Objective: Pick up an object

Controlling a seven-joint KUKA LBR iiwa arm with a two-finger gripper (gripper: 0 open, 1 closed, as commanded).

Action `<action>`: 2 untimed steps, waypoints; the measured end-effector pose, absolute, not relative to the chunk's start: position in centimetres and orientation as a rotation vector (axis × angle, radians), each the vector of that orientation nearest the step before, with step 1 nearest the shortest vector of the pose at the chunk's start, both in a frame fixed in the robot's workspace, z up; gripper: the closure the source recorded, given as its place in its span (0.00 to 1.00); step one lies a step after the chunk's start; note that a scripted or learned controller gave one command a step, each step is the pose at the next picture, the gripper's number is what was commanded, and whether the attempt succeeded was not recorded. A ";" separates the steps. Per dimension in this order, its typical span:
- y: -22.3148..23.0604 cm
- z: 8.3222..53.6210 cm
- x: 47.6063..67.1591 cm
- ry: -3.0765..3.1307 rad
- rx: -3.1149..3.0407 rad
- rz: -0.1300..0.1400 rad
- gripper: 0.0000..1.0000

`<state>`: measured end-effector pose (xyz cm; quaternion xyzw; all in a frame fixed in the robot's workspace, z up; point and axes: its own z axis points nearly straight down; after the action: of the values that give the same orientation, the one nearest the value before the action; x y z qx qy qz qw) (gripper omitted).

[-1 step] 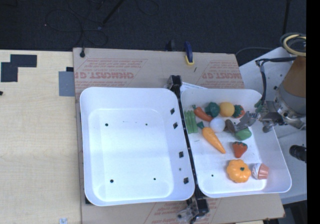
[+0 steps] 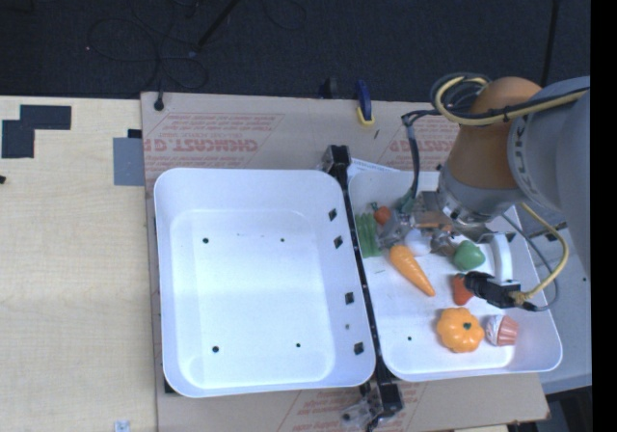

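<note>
1. Nearest, low in right bin: pumpkin beside pink-white cupcake, loose on floor, free to grab.
2. Mid-bin: carrot lying slantwise, green piece and small red piece close by.
3. Gripper low over clutter just above carrot, probably set for a pick; jaws hidden, cannot tell if open or closed.
4. Left bin alongside on tabletop, likely the drop side.

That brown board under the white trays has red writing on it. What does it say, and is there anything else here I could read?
Red print on the cardboard sheet, above the left tray: upside down and blurred, too unclear to quote.
Red print on the cardboard's lower edge: too small and blurred to read.
Nothing else carries readable words or numbers.
</note>
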<state>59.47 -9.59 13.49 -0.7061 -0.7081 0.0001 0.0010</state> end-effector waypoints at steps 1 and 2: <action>-8.9 8.5 56.3 -2.217 -2.217 0.007 0.00; -9.0 9.7 56.5 -2.213 -2.223 0.004 1.00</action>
<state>56.45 -9.05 9.73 -0.7087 -0.7055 0.0013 0.0024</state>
